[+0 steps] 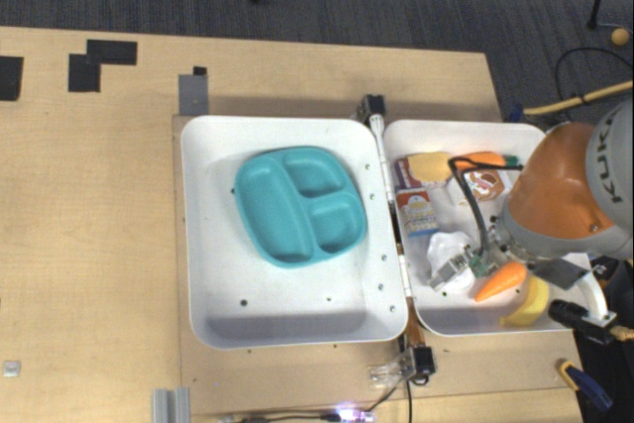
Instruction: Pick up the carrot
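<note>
Carrot (500,279): small, orange, tapered, lying tilted in right bin (466,324) toward its 5 o'clock corner, thick end up-right, tip down-left. Just at its 4 o'clock: yellow banana-like item (529,302). Gripper (466,264) low over bin, at carrot's 9 o'clock, close beside it; finger spread cannot be judged, grasp unclear. Teal divided plate (299,204) in left bin (213,312). Food packets (416,203) at bin's 11 o'clock.

bins (213,312): glossy white plastic | tray (297,205): smooth teal plastic | bench (89,243): matt pale wood
</note>
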You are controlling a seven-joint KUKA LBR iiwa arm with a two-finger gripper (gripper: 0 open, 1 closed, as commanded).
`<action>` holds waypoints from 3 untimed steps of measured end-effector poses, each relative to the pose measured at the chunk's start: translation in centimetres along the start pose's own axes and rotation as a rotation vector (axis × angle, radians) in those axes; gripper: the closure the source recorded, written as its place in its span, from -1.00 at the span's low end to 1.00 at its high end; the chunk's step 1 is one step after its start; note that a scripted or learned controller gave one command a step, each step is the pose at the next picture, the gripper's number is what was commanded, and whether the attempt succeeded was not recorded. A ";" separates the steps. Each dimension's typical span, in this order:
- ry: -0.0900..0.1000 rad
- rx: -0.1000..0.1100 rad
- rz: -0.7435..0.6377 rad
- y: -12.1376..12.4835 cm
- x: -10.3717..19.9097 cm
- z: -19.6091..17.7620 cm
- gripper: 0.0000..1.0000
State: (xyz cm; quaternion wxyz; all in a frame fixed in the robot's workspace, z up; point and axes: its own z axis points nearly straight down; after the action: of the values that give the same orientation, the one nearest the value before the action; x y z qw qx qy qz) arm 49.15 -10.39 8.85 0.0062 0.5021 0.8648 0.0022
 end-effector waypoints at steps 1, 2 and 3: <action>0.000 -0.001 0.121 0.5 0.9 0.0 -1.00; -0.014 -0.026 0.116 1.5 0.5 -2.1 1.00; -0.005 -0.012 0.116 1.0 0.7 -1.5 -1.00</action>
State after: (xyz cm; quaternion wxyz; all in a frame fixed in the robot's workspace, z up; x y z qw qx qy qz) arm 49.66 -9.24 10.32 0.0112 0.5514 0.8341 0.0064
